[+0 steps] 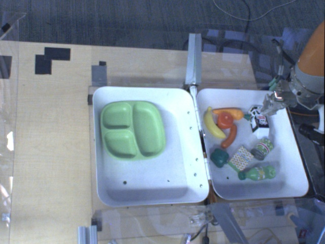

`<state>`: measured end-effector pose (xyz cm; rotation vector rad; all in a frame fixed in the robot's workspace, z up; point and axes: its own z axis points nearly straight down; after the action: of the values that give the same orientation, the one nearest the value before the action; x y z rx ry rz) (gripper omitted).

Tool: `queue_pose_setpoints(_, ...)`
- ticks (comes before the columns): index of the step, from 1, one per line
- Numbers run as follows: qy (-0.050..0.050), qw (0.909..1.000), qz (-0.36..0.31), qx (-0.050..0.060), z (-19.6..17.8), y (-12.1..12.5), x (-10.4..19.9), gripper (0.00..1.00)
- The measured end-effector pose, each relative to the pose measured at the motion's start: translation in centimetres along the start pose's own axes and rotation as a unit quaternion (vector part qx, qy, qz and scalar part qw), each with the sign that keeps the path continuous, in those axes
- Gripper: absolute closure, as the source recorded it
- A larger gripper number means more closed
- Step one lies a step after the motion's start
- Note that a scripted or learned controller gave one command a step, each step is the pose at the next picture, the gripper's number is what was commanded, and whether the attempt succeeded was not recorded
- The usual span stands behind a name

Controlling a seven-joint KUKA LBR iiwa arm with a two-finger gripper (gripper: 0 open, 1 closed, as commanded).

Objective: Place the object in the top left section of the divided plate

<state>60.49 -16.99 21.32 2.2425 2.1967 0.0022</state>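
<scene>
A light green divided plate (133, 129) lies in the left bin (152, 187), with its two small sections on the left and one large section on the right. My gripper (269, 104) hangs over the upper right corner of the right bin (292, 184). It is just above and to the right of a small white and black carton (260, 122). Nothing can be made out in its grasp.
The right bin also holds a yellow banana (213, 124), a red tomato (225, 119), an orange carrot (229, 112), a red sausage (230, 135), a dark green pepper (219, 158), a patterned box (241, 158), a small can (263, 148) and a green bottle (258, 173).
</scene>
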Motion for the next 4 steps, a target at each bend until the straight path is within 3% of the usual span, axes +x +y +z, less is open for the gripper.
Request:
queue_pose_setpoints(1,0.0,0.9972,-0.074,-0.002,12.1,-7.4,2.1,1.0)
queue_pose_setpoints(2,-0.003,0.9824,-0.187,-0.006,12.3,-11.4,-2.5,1.0)
queue_pose_setpoints(3,0.0,0.9924,-0.123,-0.001,4.6,-5.4,6.2,1.0)
queue_pose_setpoints(4,0.001,0.9666,-0.256,0.0,2.8,-7.9,13.1,1.0)
